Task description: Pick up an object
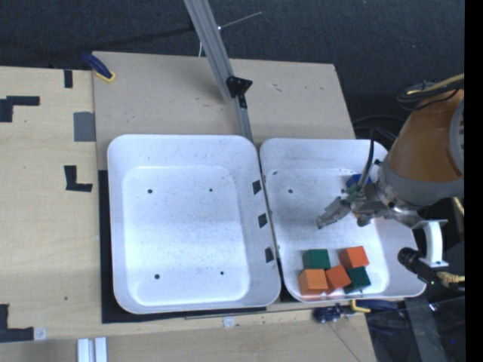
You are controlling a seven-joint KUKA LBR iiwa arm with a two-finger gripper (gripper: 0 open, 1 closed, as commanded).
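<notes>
Several small blocks lie clustered in the right bin's [302,164] near right corner: a green block [317,259], an orange block [353,256], another orange block [312,280], a red-orange block [337,277] and a dark green block [359,279]. My gripper [346,217] hangs over the middle right of this bin, just beyond the cluster. It is open, one grey finger [330,216] pointing left, and nothing sits between the fingers. A small blue piece [353,181] shows beside the wrist, partly hidden by the arm.
The left bin [121,202] sits beside the right one, their rims meeting at the middle. A slanted metal pole [215,44] crosses the bench behind the bins. The arm's orange band [426,145] overhangs the right bin's far right edge.
</notes>
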